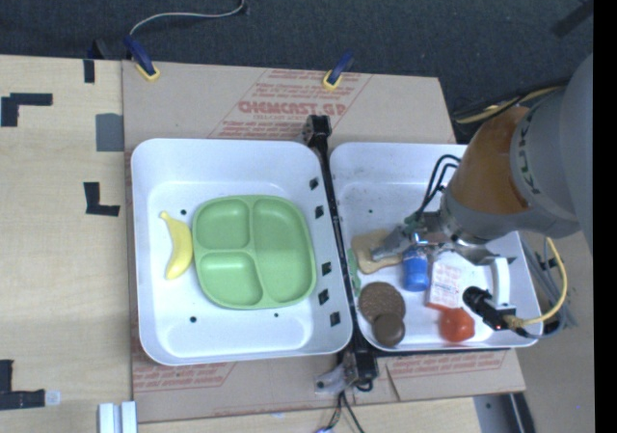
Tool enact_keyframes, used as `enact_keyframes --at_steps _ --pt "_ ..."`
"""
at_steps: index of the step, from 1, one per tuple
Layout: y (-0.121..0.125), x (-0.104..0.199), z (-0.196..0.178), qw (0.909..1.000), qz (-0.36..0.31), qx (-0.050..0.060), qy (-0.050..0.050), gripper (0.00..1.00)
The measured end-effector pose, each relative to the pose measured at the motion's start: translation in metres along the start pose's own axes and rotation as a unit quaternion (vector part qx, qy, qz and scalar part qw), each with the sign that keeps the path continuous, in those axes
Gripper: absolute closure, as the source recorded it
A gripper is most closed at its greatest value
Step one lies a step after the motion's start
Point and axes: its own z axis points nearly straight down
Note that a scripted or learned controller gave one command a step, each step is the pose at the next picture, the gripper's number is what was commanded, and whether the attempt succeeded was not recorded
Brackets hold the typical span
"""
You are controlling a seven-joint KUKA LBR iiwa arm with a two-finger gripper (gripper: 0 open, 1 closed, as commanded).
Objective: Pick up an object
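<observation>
The gripper (410,240) hangs low in the right bin (386,166), just over a blue cylinder (415,272); whether it is wide or narrow cannot be told. The tan spatula-like piece (371,253) and white packet (446,282) crowd it, so a descent could nudge neighbours or close on nothing.

Wooden bench (58,229) at frame left, cardboard sheet (280,103) over it, two white bins (154,229) side by side at centre.
</observation>
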Motion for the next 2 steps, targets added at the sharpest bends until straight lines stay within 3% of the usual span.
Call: enact_keyframes --at_steps 2 --pt "-0.029 -0.008 0.0 1.0 -0.001 0.0 0.001 0.0"
